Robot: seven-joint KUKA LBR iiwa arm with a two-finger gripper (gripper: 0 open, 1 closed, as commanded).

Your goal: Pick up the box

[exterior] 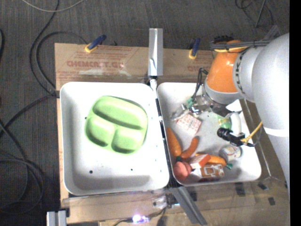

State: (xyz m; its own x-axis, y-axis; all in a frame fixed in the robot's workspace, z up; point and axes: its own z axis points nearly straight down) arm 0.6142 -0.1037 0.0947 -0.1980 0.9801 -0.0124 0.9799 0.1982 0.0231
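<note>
My gripper (195,105) hangs over the right white bin's (254,171) far end; its opening I cannot tell. The small white red-patterned cardboard box (188,123) lies just beside it.

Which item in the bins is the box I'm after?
Look in the right bin, the one the arm reaches into. At its front edge, right of the pink-red round toy, lies the box: a small carton, orange-red on top with a white printed face, the one flat-sided thing among rounded toy vegetables.
</note>
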